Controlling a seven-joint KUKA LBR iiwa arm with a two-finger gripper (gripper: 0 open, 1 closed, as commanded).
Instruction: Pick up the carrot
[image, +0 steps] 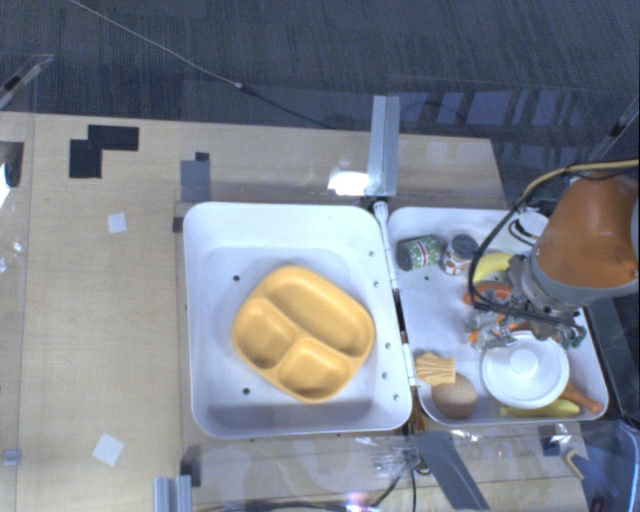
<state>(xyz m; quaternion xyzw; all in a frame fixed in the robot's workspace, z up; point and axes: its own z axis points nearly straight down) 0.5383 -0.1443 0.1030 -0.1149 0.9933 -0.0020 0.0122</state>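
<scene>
Left bin (205, 300): holds one yellow divided plate (303, 331) with three compartments, lying near the centre, tilted relative to the bin walls. Right bin (430, 300): a small green can (420, 251) lies on its side near the far wall, a grey round object (463, 244) just beside it. A white bowl (525, 371) sits toward the near right. A brown round item (454, 398) rests in the near left corner, a tan ridged piece (434, 368) touching it. Both bins stand on a light wooden table (90, 330).

Bench (90, 330): pale wood, marked with black squares (100, 148) far left of the pincer. Floor (250, 50): dark carpet, seen beyond. Metal post (383, 145): set upright between the bins.
</scene>
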